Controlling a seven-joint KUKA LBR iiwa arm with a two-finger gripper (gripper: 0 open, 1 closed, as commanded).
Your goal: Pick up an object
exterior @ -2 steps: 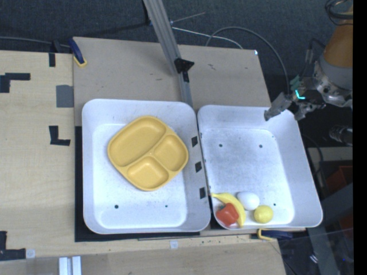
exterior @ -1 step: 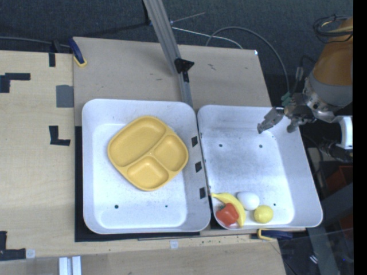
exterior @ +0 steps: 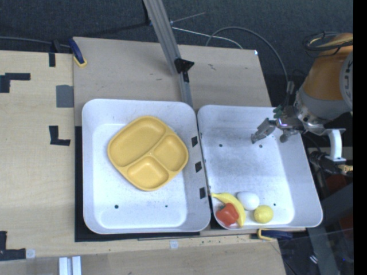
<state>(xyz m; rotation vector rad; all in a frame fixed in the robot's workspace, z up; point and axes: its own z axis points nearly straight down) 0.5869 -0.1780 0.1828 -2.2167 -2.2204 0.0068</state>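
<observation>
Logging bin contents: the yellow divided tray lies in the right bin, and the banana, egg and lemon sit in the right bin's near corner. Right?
Not quite. The camera view shows the tray in the left bin, not the right. The banana, egg and lemon do sit in the right bin's near corner.

Right bin's (exterior: 298,171) middle lies bare — fruit cluster (exterior: 241,206) crowds its near edge — tray (exterior: 148,152) occupies the left bin (exterior: 92,171).
</observation>
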